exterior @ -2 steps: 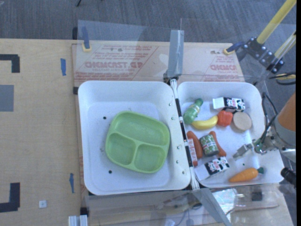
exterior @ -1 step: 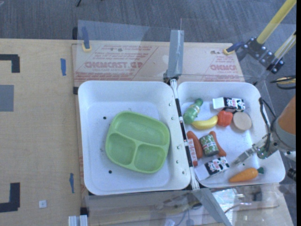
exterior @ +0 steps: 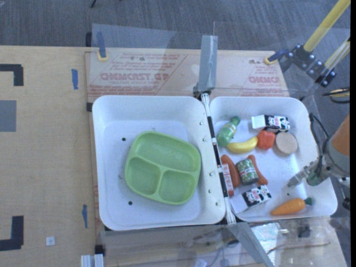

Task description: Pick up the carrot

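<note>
Carrot point(exterior: 289, 207) sits at the near edge of the right bin point(exterior: 320, 121), against the front wall, long axis roughly left-right, green top toward the right. Your gripper point(exterior: 300, 178) hangs just above and slightly right of it, apart, nothing between the fingers; looks released, fingers spread. Carrot is smooth orange plastic, tapered, likely to slip. My call: you need a short drop toward the near wall, fingers straddling the short axis.

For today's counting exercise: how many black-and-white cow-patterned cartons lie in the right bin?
2. One cow-patterned carton lies near the right bin's far edge, beside the tomato. The other lies near its front edge, left of the carrot. None looks hidden.
</note>
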Action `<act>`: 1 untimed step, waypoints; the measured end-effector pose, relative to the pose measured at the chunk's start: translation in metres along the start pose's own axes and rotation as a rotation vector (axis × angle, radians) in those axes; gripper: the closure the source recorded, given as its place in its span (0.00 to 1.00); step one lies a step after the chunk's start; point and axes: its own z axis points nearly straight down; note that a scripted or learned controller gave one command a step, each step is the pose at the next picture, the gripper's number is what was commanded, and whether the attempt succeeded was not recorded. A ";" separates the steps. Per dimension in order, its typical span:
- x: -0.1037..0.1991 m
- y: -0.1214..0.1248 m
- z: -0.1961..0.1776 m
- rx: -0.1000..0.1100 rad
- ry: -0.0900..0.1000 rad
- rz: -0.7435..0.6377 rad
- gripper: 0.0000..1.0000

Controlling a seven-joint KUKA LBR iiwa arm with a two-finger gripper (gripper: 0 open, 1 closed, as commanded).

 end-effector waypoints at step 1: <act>0.001 0.000 0.000 0.001 0.002 -0.001 0.00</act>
